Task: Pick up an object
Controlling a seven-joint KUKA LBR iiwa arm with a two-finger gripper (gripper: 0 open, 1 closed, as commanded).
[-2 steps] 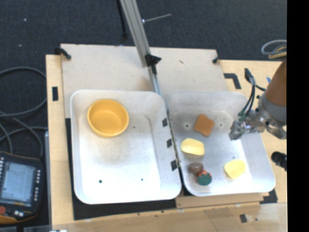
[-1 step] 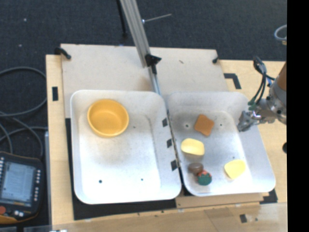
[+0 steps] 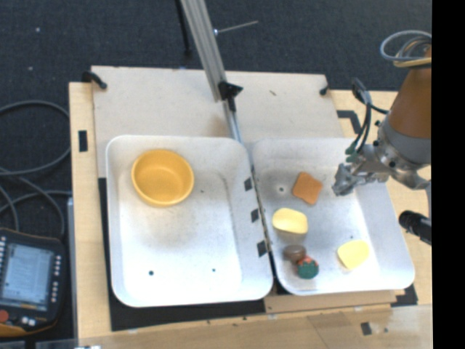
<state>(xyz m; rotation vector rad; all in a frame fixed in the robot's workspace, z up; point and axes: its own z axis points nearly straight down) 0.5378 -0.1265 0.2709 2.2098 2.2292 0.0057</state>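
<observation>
The camera view shows the gripper (image 3: 347,182), finger spread impossible to tell, near the right bin's (image 3: 385,217) far edge just beside the orange block (image 3: 307,188), which looks light, perhaps soft, best pinched across its flat sides.

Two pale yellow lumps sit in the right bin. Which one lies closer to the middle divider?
The yellow lump just below the orange piece; the other yellow lump lies toward the bin's outer corner.
</observation>
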